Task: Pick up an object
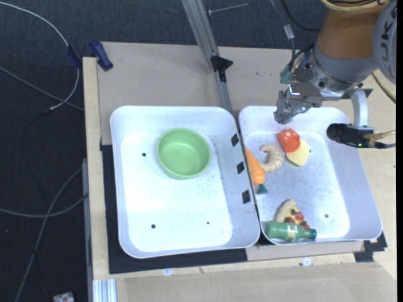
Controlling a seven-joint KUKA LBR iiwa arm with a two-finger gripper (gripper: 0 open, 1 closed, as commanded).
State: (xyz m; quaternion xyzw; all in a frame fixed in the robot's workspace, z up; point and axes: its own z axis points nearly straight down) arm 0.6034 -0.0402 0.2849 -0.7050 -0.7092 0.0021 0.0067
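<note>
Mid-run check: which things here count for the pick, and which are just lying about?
For the pick, all in the right bin:
gripper, hovering at the bin's far edge
red toy
yellow piece
beige curl
carrot
pizza slice
green bottle

Lying about:
green bowl in the left bin
metal rail
blue clamp

Arm (pixel 352 30) enters from the right of the camera view, upper corner. Orange band sits above the grey wrist, up and to the right of the gripper (pixel 286 112). Wrist is angled down and leftward. Gripper hangs at the lower-left end of the arm, pointing downward. Finger spacing cannot be made out.
</note>
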